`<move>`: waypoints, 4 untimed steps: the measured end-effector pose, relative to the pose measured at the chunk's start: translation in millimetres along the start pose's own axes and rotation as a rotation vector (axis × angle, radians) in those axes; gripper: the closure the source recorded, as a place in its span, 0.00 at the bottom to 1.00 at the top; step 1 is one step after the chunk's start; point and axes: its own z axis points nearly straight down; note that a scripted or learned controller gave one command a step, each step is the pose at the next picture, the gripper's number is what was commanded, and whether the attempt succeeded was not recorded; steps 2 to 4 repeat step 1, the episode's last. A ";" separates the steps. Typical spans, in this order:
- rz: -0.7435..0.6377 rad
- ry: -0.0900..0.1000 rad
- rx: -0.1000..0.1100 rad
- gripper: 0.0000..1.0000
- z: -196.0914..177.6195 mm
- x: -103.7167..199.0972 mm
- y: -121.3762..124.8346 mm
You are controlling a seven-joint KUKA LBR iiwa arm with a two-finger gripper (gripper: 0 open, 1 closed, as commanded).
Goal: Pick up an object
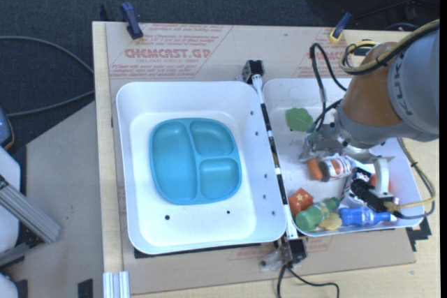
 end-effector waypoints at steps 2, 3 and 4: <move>-0.001 -0.001 -0.002 1.00 -142.9 44.8 1.4; -0.001 -0.001 -0.002 1.00 -142.9 44.8 1.4; -0.001 -0.001 -0.002 1.00 -142.9 44.8 1.4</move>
